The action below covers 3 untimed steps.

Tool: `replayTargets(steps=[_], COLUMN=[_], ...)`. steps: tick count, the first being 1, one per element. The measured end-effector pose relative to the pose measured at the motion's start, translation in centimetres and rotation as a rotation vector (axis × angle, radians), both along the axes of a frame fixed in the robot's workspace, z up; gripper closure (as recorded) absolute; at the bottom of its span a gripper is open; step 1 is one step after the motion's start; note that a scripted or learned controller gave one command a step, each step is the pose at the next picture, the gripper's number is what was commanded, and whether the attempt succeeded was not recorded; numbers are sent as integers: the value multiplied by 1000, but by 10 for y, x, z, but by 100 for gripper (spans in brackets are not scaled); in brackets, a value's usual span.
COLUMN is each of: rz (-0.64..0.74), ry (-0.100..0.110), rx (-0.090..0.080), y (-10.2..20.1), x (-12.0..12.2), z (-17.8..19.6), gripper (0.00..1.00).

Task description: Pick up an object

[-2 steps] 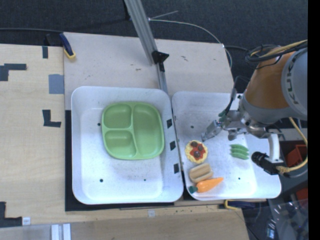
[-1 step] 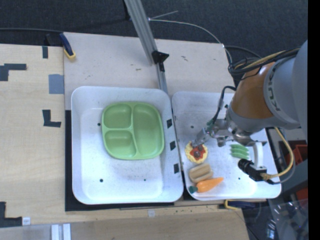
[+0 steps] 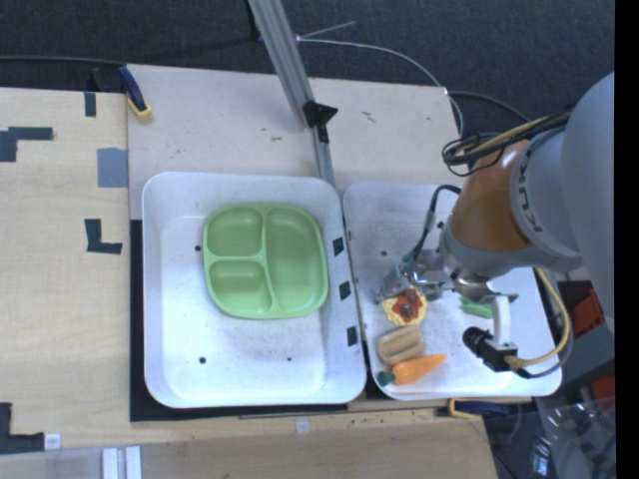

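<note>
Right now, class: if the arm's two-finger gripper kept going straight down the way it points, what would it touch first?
Probably the small round yellow toy food with red topping: the gripper hangs just above it in the right white bin. Depth is hard to judge from this slanted view, so it might meet the bin floor beside it.

grey arm (image 3: 584,183), orange band (image 3: 486,213), black and yellow cables.
</note>
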<state>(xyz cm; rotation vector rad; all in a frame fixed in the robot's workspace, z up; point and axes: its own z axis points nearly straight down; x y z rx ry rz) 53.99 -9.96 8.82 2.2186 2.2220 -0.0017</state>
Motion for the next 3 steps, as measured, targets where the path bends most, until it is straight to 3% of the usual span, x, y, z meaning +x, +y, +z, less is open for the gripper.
replayTargets(steps=[1,3], rz=[1,1], ry=[2,-3], rx=[2,2], y=[1,2], x=[0,10], z=[11,114], gripper=[100,100])
